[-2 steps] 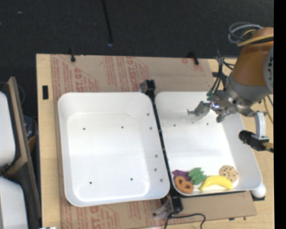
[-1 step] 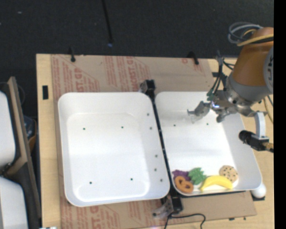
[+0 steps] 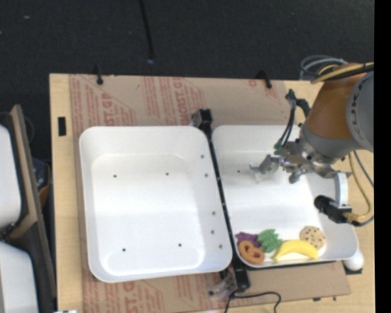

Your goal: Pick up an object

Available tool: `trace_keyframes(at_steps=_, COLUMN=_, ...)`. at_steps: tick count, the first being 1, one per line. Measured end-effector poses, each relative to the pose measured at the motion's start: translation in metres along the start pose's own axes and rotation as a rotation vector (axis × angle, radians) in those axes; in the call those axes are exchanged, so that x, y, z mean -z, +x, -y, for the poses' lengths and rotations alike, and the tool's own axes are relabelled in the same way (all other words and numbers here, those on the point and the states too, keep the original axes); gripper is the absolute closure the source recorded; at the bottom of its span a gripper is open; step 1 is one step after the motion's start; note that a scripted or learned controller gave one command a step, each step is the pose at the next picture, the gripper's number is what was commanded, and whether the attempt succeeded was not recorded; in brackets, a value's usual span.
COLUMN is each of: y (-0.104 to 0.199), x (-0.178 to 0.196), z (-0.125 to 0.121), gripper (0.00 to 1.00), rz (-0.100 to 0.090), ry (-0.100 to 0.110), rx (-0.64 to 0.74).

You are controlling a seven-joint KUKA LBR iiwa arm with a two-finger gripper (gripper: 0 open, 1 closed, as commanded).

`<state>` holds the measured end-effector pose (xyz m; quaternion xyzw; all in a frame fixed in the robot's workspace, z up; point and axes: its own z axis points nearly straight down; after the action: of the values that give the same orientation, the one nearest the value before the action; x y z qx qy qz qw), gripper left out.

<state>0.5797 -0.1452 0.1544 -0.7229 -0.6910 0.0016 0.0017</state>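
Several toy foods lie along the front edge of the right bin (image 3: 260, 207): a yellow banana (image 3: 293, 250), a round cookie (image 3: 312, 237), a green leafy piece (image 3: 270, 239), purple grapes (image 3: 246, 238) and an orange pretzel (image 3: 251, 254). My gripper (image 3: 275, 170) hangs over the back half of that bin, well behind the foods. Its fingers are spread, with nothing between them. The orange band and grey wrist (image 3: 332, 119) rise behind it at the right.
The left bin (image 3: 146, 201) sits beside the right one, and a black divider clip (image 3: 202, 117) marks their shared back corner. Both bins rest on a cardboard sheet (image 3: 137, 100). A cable (image 3: 342, 210) loops by the right bin's right rim.
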Motion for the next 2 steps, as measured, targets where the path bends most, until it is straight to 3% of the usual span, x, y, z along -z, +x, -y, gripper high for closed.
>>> trace_keyframes(at_steps=1, y=-0.0277, x=-0.0060, z=0.0529, gripper=0.00, rz=0.001, ry=-0.004, rx=0.041)
trace_keyframes(at_steps=2, y=-0.0259, x=-0.0058, z=0.0518, gripper=0.00, rz=0.001, ry=-0.006, rx=0.044)
